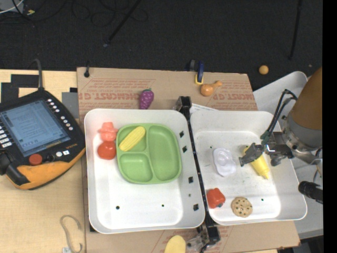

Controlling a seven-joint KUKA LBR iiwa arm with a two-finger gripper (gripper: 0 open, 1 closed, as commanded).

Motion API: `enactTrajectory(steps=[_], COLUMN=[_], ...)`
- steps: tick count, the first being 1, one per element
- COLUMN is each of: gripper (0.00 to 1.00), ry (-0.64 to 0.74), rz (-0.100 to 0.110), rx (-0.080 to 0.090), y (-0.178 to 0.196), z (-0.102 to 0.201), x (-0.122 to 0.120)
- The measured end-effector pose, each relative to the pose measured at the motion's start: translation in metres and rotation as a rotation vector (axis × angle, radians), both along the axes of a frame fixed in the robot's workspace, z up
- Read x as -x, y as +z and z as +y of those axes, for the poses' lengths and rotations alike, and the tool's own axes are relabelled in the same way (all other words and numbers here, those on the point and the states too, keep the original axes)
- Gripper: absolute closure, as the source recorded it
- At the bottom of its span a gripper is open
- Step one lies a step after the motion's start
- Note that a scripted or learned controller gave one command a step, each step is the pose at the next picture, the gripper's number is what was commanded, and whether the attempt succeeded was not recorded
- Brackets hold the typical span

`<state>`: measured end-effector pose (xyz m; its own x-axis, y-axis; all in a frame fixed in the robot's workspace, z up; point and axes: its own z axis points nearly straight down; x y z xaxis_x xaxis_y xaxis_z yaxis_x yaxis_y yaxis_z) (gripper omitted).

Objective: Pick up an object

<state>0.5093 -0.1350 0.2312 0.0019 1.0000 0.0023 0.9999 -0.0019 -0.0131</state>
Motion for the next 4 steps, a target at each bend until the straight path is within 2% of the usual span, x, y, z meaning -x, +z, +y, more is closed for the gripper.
enactTrajectory(steps=[1,2,3,4], gripper=[0.0,0.0,0.0,0.0], ry=[0.002,0.003,0.004,0.003], rz=[-0.012,-0.006,-0.005,-0.009], rx=[0.002,0.0,-0.001,0.001], y=[0.005,-0.057,-0.114,-0.146], z=[0.0,-0.003,0.007,0.01], x=[-0.002,-0.005,0.002,0.003])
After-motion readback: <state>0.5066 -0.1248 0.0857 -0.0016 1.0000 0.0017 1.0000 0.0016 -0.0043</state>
